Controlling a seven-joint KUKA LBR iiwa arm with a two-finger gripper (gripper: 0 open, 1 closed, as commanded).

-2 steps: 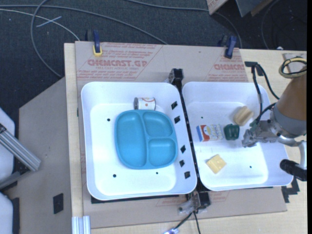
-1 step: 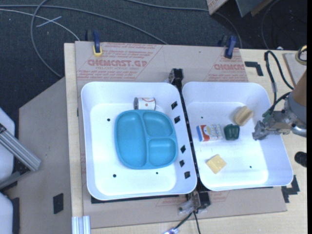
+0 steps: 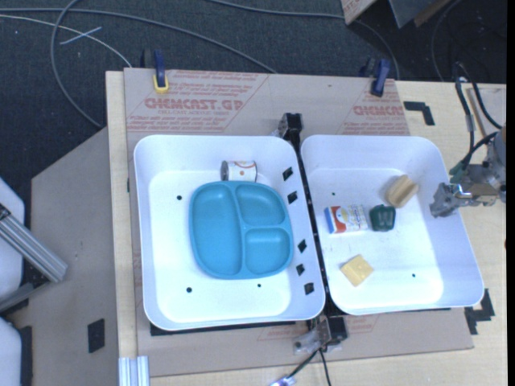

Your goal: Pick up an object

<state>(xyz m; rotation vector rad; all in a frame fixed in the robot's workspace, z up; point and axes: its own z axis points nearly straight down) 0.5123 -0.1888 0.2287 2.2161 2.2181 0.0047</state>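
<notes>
The right bin [image 3: 451,240] holds several small objects: a tan block [image 3: 401,190], a dark green piece [image 3: 382,217], a white, red and blue carton [image 3: 344,219] lying flat, and a yellow wedge [image 3: 356,269]. In the left bin [image 3: 153,240] lies a blue divided plate [image 3: 241,228], with a small white and orange can [image 3: 240,170] behind it. My gripper [image 3: 447,199] hangs at the right bin's right rim, to the right of the tan block and apart from it.
Blue clamps [image 3: 160,72] [image 3: 379,76] pin a cardboard sheet behind the bins. Black clips run down the divider [image 3: 299,215] between the bins. Cables trail over the dark floor at the back.
</notes>
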